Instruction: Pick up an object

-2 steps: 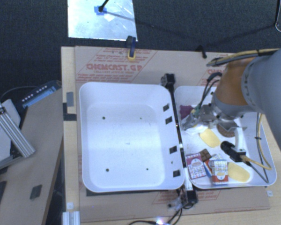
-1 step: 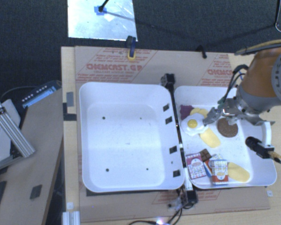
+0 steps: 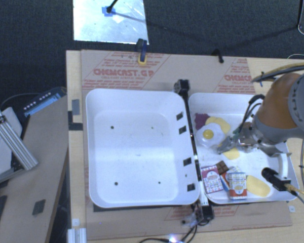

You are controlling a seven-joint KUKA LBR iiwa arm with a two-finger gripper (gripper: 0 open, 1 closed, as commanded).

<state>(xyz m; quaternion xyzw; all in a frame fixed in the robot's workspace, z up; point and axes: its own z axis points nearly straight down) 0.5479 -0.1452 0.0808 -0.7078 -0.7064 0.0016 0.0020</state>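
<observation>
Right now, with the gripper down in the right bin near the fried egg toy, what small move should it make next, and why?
Probably a short nudge toward the fried egg toy before closing. The gripper sits low in the right bin just beside the egg, and nothing visibly lies between its tips. A pale yellow piece lies right under it, so a grasp here could catch that instead.

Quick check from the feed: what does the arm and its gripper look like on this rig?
The arm is grey and rounded, with a broad orange band above the wrist. Thin black and yellowish cables loop along its upper side. The gripper is a small, dark metallic two-finger unit.
</observation>
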